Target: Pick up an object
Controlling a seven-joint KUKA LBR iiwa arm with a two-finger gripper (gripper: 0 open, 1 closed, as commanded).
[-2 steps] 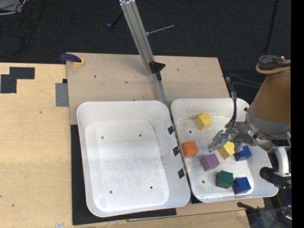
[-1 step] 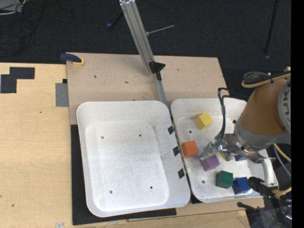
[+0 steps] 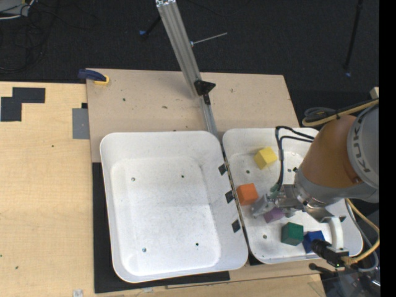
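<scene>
The wooden bench is carrying everything here, and the left bin is taking up the most room on it, lying edge to edge with the right bin, where three small black clips are sitting along the seam between them. The arm is reaching in over the right bin's right half, its orange band covering that side of the bin, with a black cable looping off it over the bin's far rim. An aluminium rail is slanting down from the top of the view toward the far end of the seam, well apart from the blocks. The gripper is hanging low over the middle of the right bin, and its tip is blurring into the purple object just below it, so whether it is gripping anything is beyond making out. The green block and the blue block are lying side by side near the front rim, crowding the purple object from the front right. The orange block is sitting just left of the gripper, close to the seam, and the yellow block is resting farther back. The purple object is showing as a small lump, seeming slightly longer left to right, though its pointing is too unclear to call.
</scene>
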